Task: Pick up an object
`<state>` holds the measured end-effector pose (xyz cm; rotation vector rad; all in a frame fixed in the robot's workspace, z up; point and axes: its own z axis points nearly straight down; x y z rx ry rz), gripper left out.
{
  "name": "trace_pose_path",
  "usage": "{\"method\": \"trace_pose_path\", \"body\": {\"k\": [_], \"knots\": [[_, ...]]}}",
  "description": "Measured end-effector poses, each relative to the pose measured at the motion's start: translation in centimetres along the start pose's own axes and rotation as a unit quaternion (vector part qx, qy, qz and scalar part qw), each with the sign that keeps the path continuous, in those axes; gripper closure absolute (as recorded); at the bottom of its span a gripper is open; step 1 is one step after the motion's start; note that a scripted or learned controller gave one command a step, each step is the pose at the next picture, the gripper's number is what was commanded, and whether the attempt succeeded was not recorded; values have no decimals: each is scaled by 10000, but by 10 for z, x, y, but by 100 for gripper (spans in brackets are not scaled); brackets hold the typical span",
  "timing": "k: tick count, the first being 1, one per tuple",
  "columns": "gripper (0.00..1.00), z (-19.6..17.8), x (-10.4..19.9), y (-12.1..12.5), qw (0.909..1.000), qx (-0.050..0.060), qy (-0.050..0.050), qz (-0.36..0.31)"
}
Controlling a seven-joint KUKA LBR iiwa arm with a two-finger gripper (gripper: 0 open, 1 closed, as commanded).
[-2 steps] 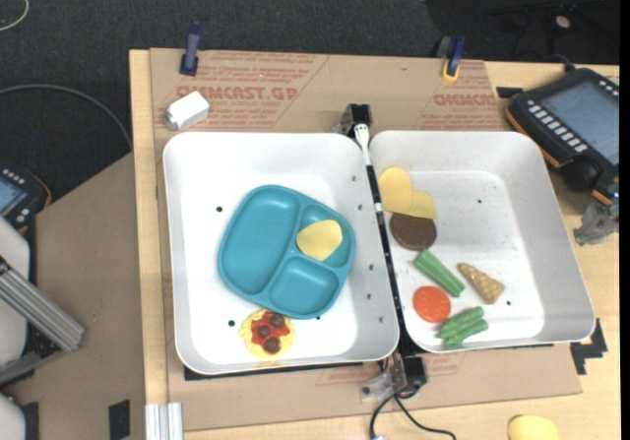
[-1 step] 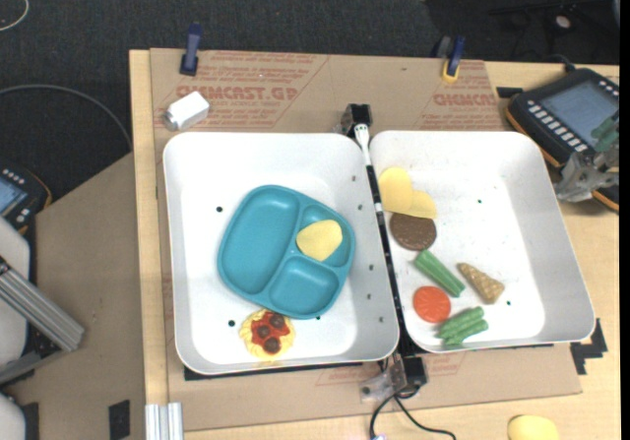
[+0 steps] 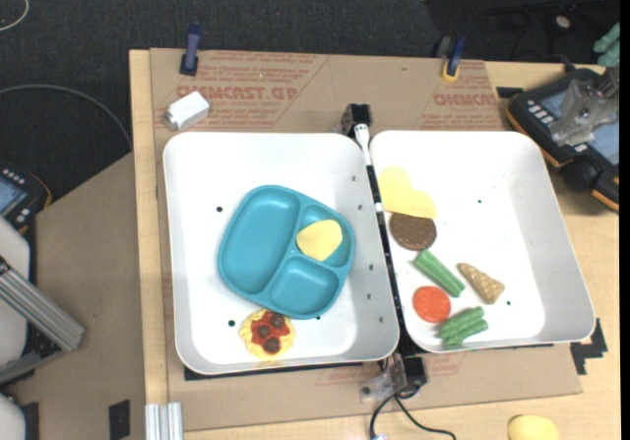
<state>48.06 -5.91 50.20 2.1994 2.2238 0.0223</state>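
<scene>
The left bin [image 3: 187, 231] holds a blue divided plate [image 3: 271, 251]. A pale yellow oval piece [image 3: 318, 239] lies in the plate's right compartment. A small pizza-like toy [image 3: 266, 332] sits on the bin floor in front of the plate. In the right bin [image 3: 522, 192], a flat yellow piece [image 3: 404, 192] lies near the left wall, touching a brown round patty [image 3: 411, 229]. Below these are a green pod [image 3: 438, 273], a red round piece [image 3: 430, 304], a green bean cluster [image 3: 461, 325] and a tan cone-shaped piece [image 3: 480, 282].
A white block [image 3: 187, 110] lies on the cardboard behind the left bin. Clamps [image 3: 190, 49] [image 3: 452, 56] hold the board's far edge. A black handheld device [image 3: 566, 118] rests at the right. A yellow object [image 3: 532, 426] sits at the bottom right.
</scene>
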Motion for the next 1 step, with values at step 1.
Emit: {"method": "trace_pose_path", "body": {"k": [1], "knots": [[100,117,15,-4,9999,156,4,53]]}}
